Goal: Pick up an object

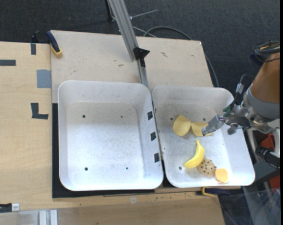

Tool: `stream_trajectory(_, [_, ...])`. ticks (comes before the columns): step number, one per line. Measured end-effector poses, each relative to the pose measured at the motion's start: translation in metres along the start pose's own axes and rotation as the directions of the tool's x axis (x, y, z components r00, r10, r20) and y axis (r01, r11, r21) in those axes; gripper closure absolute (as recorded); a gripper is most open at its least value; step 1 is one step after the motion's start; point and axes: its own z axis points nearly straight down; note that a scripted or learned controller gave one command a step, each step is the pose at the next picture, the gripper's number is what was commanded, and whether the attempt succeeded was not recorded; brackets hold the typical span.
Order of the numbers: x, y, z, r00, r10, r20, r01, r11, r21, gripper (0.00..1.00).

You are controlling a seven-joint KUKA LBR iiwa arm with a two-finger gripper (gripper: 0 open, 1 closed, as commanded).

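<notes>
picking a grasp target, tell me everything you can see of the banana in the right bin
The banana is small, bright yellow, smooth and glossy, like a plastic toy. It lies flat on the floor of the right bin, curved, with its narrow tip pointing up the picture and its thicker end toward the near rim. That lower end lies against a speckled tan, cookie-like piece. The gripper is apart from it, up by two pale yellow pieces.

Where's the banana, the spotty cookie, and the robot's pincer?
banana (195, 156): camera view, middle of its curve.
spotty cookie (206, 168): camera view, its top face.
pincer (210, 128): camera view, between its fingertips.
</notes>
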Motion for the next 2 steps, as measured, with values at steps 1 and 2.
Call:
stream_trajectory(1, [0.009,-0.005,0.06,1.0,-0.001,-0.001,0.001,1.0,0.004,0.0])
stream_trajectory(2, [0.008,-0.002,0.123,1.0,0.0,-0.001,0.0,1.0,0.003,0.0])
